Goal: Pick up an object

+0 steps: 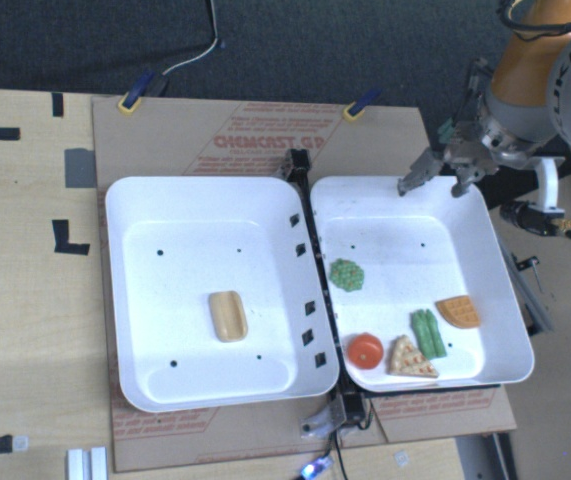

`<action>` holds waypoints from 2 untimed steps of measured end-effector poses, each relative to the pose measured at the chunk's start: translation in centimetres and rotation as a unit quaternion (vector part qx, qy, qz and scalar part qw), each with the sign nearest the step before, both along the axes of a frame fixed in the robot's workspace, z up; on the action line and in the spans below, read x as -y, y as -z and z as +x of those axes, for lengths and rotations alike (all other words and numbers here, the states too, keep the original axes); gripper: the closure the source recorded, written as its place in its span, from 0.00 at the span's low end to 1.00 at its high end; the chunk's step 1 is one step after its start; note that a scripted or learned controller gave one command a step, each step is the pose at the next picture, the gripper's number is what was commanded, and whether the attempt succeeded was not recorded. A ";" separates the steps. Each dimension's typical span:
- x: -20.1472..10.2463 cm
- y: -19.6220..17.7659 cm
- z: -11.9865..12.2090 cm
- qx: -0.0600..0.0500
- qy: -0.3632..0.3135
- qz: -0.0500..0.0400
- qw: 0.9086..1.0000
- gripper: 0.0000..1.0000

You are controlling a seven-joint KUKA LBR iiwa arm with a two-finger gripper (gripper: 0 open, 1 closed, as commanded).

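My gripper (431,185) hangs over the far rim of the right bin (485,228), its two fingers spread open with nothing between them. In the right bin lie a green broccoli floret (346,274), a red tomato (365,350), a pizza slice (411,358), a green bean bundle (427,332) and an orange biscuit-like piece (458,311). A tan bread roll (229,315) lies in the left bin (135,208). All of these sit well toward the near side from the gripper.
The two bins meet at a black-clipped seam (310,268) on a cardboard sheet (255,138). A white cable (200,38) runs across the dark backdrop behind. The arm's orange band (550,8) is at the top right.
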State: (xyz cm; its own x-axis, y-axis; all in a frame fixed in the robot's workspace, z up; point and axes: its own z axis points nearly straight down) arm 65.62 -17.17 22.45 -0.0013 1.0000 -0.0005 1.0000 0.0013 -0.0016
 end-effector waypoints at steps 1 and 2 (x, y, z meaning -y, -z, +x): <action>5.6 4.7 -6.6 -0.004 0.004 0.000 1.000 0.00; 5.2 3.4 -6.2 0.000 0.000 -0.001 1.000 1.00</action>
State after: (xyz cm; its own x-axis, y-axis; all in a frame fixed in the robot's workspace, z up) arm 59.45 -22.35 19.09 -0.0013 1.0000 -0.0017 1.0000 0.0013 -0.0011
